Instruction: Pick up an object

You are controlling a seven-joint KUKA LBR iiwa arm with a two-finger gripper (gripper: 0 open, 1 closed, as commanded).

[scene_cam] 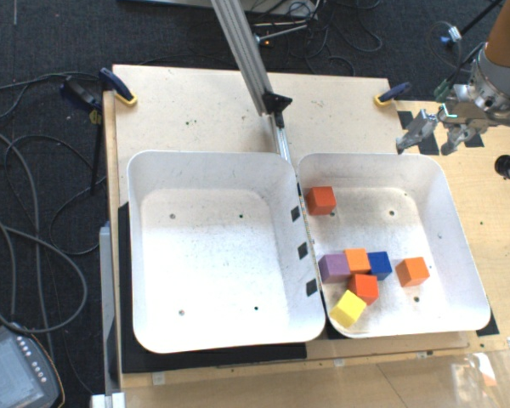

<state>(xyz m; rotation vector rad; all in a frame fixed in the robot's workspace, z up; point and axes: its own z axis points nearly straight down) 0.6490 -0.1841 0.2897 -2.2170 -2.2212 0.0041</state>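
Note:
The right bin (438, 185) holds several small blocks. An orange cube (321, 199) sits alone near its left wall. Toward the front lie a purple block (333, 267), an orange block (357, 259), a blue block (379, 264), a red-orange block (365, 288) and a yellow block (348, 308), packed close together. Another orange cube (413, 271) rests a little to their right. My gripper (433, 137) hangs above the bin's far right corner, open, with nothing between its fingers and well apart from all the blocks.
The left bin (144, 228) stands beside the right one. A slanted metal bar (242, 41) runs from the top down to the divide between the bins. Clamps (119, 87) grip the board's far corners. Cables lie on the floor at left.

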